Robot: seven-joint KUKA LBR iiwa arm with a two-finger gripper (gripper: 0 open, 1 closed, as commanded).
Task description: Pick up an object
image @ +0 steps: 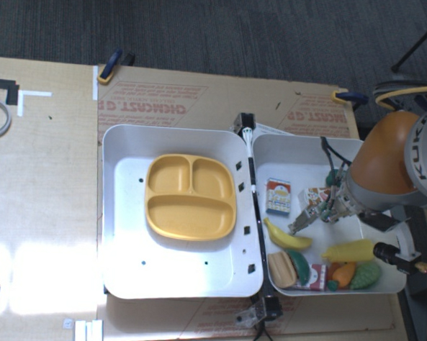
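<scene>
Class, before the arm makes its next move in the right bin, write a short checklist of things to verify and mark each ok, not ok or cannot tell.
1. Gripper over the right bin: ok.
2. Banana lies just below the gripper, in reach: ok.
3. Anything held between the fingers: cannot tell.
4. Small box stands apart from the banana: ok.
5. Yellow divided plate sits in the left bin, out of the way: ok.

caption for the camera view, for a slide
KUKA arm's gripper hovers over the toy-food bin above a banana; yellow divided plate lies in the left bin.
</scene>
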